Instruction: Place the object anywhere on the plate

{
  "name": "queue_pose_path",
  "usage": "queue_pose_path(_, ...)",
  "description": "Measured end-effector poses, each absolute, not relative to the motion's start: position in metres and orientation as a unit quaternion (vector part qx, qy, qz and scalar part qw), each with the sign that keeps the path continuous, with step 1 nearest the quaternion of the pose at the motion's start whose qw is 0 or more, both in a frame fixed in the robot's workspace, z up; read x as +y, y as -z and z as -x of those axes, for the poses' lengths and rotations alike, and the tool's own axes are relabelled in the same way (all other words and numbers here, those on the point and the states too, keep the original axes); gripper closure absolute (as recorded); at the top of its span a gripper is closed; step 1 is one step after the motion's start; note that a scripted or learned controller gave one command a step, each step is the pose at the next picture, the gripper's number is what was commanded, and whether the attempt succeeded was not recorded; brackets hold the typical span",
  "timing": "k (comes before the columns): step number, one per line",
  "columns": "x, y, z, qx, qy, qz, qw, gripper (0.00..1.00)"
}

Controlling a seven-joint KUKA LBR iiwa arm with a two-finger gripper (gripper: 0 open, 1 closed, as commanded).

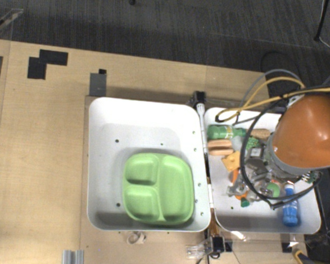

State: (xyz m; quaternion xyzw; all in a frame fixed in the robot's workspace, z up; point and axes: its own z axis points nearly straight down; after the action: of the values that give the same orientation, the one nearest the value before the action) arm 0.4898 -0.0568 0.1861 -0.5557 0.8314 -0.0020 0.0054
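The camera view looks down on 2 white bins set side by side on a wooden bench (38,165). The left bin (106,127) holds a green plate (159,186) with 3 compartments, lying flat toward the near half of the bin; nothing rests on the plate.

The arm (308,133) reaches in from the right and hangs over the right bin (305,220), its orange band covering much of that bin's far right part. Below the band, the gripper (246,185) points down into the clutter, wrapped in black cables; whether its jaws are open or closed cannot be told, since cables and the wrist body hide them.

Several small objects lie in the right bin around the jaws. Away from the jaws toward the far left corner sits a green bottle (224,131) on its side, and just nearer than it a hot dog toy (220,146). An orange wedge-shaped piece (230,160) lies between the hot dog toy and the jaws, close beside them. A small orange and green piece (244,201) lies just on the near side of the jaws, touching or almost touching the gripper. A blue bottle (289,211) lies to the right of the jaws, near the bin's near right corner. All of these are well apart from the plate, separated from it by the 2 bin walls
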Motion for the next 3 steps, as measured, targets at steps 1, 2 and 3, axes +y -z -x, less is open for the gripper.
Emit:
queue_pose_path(1, 0.02, -0.253, -0.49, 0.908, 0.0012, 0.419, 0.008, 1.0)
queue_pose_path(2, 0.083, -0.253, -0.566, 0.968, -0.0013, 0.25, 0.007, 1.0)
queue_pose_path(3, 0.13, -0.178, -0.526, 0.98, -0.002, 0.197, 0.003, 1.0)
